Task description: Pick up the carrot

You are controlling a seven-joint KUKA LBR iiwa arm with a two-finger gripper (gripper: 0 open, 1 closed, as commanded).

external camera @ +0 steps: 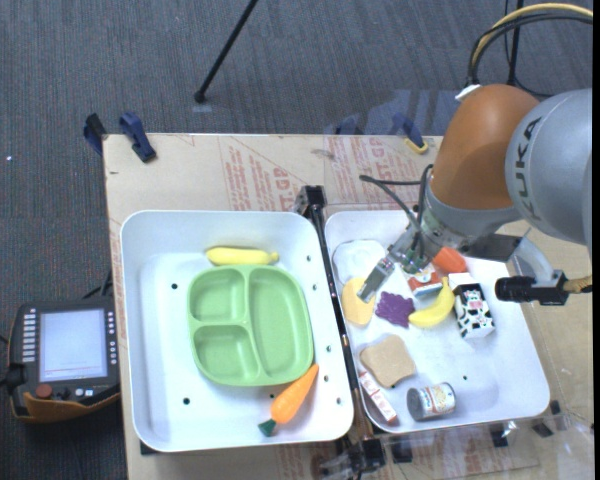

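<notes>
"KUKA" is read on the grey arm [540, 158]. The orange plastic carrot [294, 395] lies diagonally near the left white bin's [140, 268] front-right corner, green stem end frontward.

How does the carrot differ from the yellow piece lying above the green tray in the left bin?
The carrot is orange with a dark green end; the yellow piece is plain yellow. The carrot lies slantwise at the green tray's lower right corner; the yellow piece lies almost level along its upper edge. The carrot tapers; the yellow piece is evenly slim. Both are long and rest in the left bin.
</notes>
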